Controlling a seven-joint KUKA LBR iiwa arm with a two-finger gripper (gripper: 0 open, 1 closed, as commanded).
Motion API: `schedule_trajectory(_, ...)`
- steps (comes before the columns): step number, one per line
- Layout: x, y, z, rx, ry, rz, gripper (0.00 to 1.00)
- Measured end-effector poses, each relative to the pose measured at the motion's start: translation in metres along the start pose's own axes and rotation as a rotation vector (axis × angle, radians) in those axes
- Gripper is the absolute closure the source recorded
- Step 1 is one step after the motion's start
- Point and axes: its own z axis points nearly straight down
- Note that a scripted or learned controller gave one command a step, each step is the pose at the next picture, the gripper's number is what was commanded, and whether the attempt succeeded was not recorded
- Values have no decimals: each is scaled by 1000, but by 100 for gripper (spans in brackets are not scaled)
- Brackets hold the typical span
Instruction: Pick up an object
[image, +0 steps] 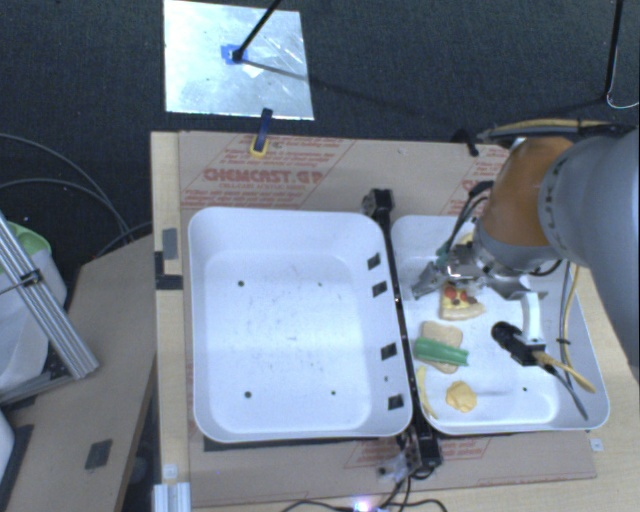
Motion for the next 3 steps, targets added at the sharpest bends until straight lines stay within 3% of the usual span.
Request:
schedule_trajectory(1,-66,46,4,9,0,4,0)
schedule_trajectory(2,-28,67,4,13,5,-4,0)
schedule_trajectory(3,-18,-35,4,25,7,3,0)
